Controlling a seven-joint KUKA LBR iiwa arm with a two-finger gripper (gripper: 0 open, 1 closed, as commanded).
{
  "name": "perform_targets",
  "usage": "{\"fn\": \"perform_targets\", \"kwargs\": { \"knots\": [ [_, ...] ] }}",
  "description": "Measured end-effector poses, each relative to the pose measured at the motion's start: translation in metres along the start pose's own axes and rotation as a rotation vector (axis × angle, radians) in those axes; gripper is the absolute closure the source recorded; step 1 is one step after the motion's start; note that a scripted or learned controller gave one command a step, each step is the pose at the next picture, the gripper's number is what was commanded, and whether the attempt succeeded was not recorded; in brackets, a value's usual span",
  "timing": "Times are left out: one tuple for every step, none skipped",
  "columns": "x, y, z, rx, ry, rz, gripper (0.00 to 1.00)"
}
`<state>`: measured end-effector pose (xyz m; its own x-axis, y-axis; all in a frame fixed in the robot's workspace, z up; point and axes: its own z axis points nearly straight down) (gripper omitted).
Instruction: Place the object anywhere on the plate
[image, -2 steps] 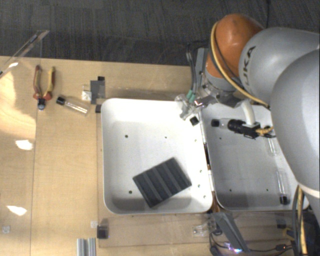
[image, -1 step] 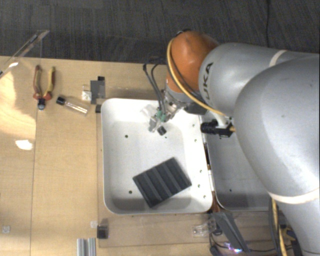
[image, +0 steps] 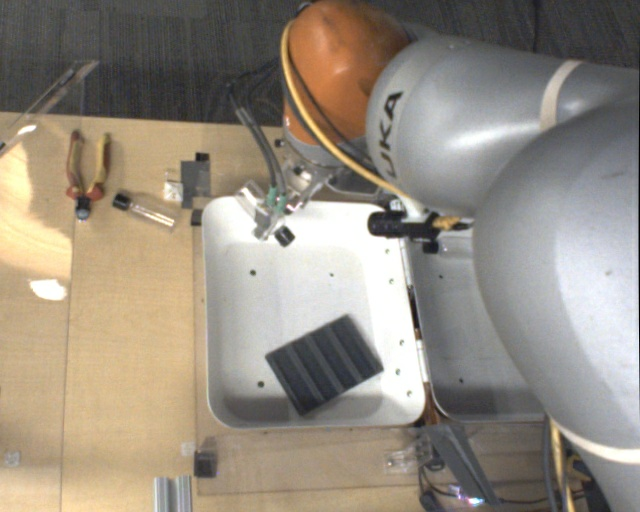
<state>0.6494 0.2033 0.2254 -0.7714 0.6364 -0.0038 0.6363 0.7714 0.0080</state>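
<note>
A dark grey ridged plate (image: 323, 365) lies tilted in the near half of the left white bin (image: 225, 330). My gripper (image: 272, 222) hangs over the bin's far left corner, well away from the plate. A small green and white bit (image: 277, 203) shows at the gripper, too small to tell whether it is an object or part of the tool. The orange-banded wrist (image: 335, 60) and the grey arm cover the area behind the gripper and most of the right bin.
Red-handled pliers (image: 85, 168), a small tube (image: 146, 210) and a black block (image: 197, 178) lie on the wooden bench left of the bins. A strip of the right bin (image: 455, 330) shows under the arm. A black clamp (image: 205, 462) sits by the left bin's near corner.
</note>
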Motion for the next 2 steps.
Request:
{"fn": "perform_targets", "kwargs": {
  "knots": [
    [0.004, 0.025, 0.013, 0.003, 0.001, 0.018, 1.0],
    [0.008, 0.028, -0.115, 0.0, -0.001, -0.084, 1.0]
  ]
}}
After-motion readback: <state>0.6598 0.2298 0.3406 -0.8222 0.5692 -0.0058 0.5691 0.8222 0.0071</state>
